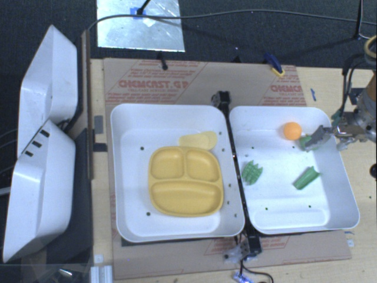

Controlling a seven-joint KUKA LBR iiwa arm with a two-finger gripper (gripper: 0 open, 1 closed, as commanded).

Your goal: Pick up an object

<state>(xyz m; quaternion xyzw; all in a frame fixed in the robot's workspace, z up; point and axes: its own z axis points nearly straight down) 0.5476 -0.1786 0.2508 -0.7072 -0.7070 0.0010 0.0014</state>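
The gripper (312, 139), whose grip I cannot tell, hangs over the right bin (339, 217) just right of the orange ball (292, 130), nearer it than either green piece.

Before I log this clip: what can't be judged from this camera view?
- End effector: small and dark beside the round orange ball; whether it touches the ball is unclear.
- Grey arm: cut off by the right edge.
- Pale yellow flat piece: partly covered by the yellow three-compartment plastic plate.
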